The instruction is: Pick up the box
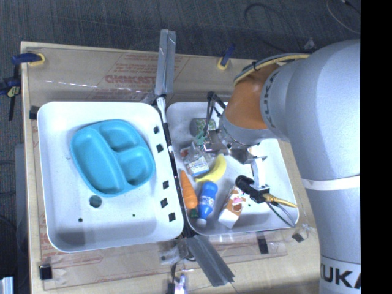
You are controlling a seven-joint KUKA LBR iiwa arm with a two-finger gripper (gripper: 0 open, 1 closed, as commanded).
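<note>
I worked in a robotics lab: my bench (pixel 92 72) was clamped (pixel 27 59) at its edges, held two white bins (pixel 55 121), and stood on dark carpet (pixel 92 11).

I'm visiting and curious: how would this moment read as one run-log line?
task: pick up box | gripper: low in right bin, above banana | box: near bin's front, not held | left bin: blue tray

box (pixel 233 207): printed card, matt | bins (pixel 55 133): smooth glossy white plastic | blue tray (pixel 113 156): satin plastic | arm (pixel 324 115): smooth grey shell | bench (pixel 92 72): pale wood
</note>
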